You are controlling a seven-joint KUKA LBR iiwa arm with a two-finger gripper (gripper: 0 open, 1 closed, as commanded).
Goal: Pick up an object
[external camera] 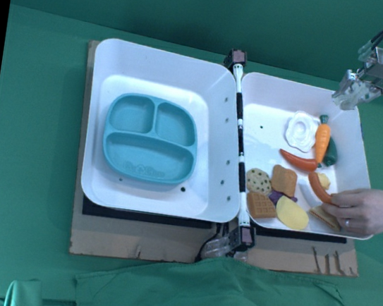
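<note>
The green surface [33, 161] carries two white bins side by side. The left bin [120, 56] holds a blue divided plate [151, 139]. The right bin [271, 96] holds the toy food: a fried egg [300, 130], a carrot [321, 141], a sausage [297, 159], cookies and a potato [291, 213]. A human hand [368, 211] rests in this bin at the near right corner. The gripper [350, 90] hovers above the far right corner; it holds nothing, and how far the fingers are open cannot be told. A good try probably waits for the hand, then descends straight onto the carrot, which lies nearest.
</note>
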